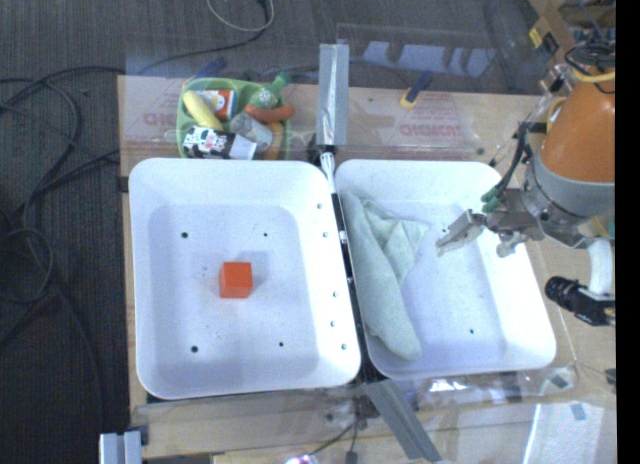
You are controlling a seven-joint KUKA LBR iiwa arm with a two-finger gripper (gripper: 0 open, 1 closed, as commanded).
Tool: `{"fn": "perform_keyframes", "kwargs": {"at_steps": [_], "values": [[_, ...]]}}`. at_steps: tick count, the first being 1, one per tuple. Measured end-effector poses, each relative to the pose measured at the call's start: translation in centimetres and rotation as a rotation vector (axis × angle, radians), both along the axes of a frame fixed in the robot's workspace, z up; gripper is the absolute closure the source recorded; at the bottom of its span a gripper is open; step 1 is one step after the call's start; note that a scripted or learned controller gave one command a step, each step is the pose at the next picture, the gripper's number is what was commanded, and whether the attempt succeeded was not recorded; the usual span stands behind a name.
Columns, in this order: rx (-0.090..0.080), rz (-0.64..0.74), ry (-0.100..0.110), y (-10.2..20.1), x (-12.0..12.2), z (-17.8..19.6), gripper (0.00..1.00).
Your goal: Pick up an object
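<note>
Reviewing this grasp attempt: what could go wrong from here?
The gripper hangs over the right bin, beside a limp pale green cloth; a pinch there may catch just a fold that slips out. The cloth lies against the bin's left wall, so fingers may strike the rim. The orange cube sits in the left bin, far from the gripper.

The arm reaches in from the right side of the tabletop, its orange band sitting above a grey wrist near the right edge. The wrist angles down and toward the left. The claw hangs over the right bin's right half, near its back right corner, its pale fingers pointing left and slightly down.
</note>
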State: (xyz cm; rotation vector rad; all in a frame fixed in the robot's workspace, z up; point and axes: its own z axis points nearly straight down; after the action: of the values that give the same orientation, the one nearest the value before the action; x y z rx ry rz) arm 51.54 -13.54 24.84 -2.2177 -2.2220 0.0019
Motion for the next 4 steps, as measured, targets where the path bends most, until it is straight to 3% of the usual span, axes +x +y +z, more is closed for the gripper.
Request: {"fn": "perform_keyframes", "kwargs": {"at_steps": [1,2,3,4], "values": [[0.0,0.098,-0.001,4.7,-2.3,3.5,0.0],[-0.002,0.151,-0.002,1.7,-3.1,1.9,0.0],[-0.001,-0.037,0.0,8.1,5.2,-2.2,0.0],[-0.005,-0.059,0.0,3.9,9.8,-6.5,0.0]]}}
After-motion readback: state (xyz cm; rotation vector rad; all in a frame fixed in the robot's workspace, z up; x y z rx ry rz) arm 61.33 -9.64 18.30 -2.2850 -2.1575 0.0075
